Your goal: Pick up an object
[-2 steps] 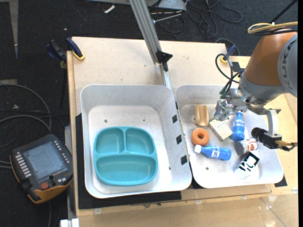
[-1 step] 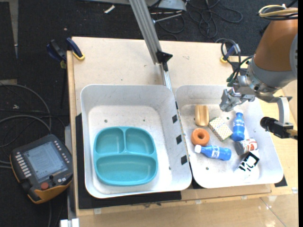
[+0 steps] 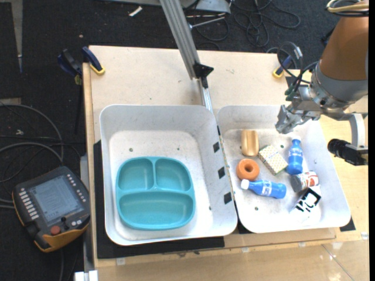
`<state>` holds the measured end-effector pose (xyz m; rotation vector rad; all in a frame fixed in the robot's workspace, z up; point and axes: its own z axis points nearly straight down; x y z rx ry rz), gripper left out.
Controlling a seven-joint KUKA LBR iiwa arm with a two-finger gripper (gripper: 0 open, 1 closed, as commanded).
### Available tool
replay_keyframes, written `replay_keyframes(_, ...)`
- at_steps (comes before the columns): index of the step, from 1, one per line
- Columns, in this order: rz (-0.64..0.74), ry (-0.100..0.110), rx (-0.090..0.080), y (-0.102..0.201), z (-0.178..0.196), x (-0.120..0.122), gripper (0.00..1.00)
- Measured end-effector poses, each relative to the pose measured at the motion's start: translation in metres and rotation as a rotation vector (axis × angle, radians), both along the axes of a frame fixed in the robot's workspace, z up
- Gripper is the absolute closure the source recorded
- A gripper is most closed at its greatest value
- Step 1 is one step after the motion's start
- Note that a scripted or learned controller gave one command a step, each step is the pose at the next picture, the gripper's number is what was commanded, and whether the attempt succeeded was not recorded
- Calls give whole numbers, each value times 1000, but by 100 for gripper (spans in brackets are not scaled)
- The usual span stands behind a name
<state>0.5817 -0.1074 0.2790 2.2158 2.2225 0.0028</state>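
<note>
Tool (image 3: 285,123) above right bin's far edge; nearest bottle (image 3: 295,156) just nearer camera, upright-lying lengthwise. Finger state unclear, possibly empty.

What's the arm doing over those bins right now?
Gripper over right bin, near its back wall, holding nothing seen. Blue bottle just below it, untouched. Sponge and orange ring close alongside.

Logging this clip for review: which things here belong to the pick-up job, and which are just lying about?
Job:
tool
tan cylinder
orange ring
speckled sponge
two blue bottles
black-and-white item
right bin

Lying about:
left bin
teal divided tray
teach pendant
clamps
floor cables
</note>
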Motion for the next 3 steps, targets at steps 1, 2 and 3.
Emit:
replay_keyframes(1, 5, 4, 3, 51, 2, -7, 100)
replay_keyframes(2, 6, 6, 3, 110, -14, -18, 100)
replay_keyframes(3, 5, 5, 2, 161, -14, -26, 100)
